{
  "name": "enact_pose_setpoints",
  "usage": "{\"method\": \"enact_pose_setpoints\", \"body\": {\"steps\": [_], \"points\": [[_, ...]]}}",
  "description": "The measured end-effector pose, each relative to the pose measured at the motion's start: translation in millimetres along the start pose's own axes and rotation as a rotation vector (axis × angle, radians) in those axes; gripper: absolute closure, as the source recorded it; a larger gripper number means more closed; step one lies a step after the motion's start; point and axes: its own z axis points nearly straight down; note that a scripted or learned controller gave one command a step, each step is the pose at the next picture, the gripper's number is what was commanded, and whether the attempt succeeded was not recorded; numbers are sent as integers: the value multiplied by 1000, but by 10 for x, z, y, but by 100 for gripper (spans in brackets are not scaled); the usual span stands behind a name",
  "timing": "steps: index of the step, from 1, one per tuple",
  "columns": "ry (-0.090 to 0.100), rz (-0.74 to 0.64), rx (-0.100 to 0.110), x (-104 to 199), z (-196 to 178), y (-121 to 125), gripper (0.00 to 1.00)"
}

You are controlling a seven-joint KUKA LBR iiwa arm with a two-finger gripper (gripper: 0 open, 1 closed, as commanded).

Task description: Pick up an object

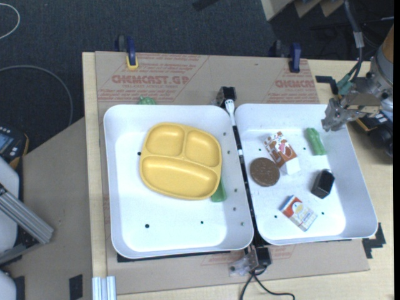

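**My tool hangs over the right bin's far corner, objects spread below**

Seen from the fixed overhead camera, my tool [333,119] sits above the far right corner of the right bin [356,224], reaching in from the right side; whether it is released or clenched I cannot tell, and nothing shows in its grip. Just beside it, a green stick-shaped object [315,140] lies on the bin floor near the far wall. Toward the bin's left side rests a red and white packet [280,150], with a brown round disc [265,172] touching or just beside its near end. A small black block [322,183] lies to the right of the disc, well apart from it, and a second red and white packet [298,212] sits nearer the front edge. In the left bin [125,230], a yellow divided tray [180,160] occupies the far half, with a green item [218,192] poking out from under its right edge. Both bins rest on a cardboard sheet [100,167] clamped to the tabletop [62,167].
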Motion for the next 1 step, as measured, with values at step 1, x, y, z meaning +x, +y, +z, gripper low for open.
{"method": "enact_pose_setpoints", "body": {"steps": [1], "points": [[-5,16,1,-1015,53,-115,100]]}}
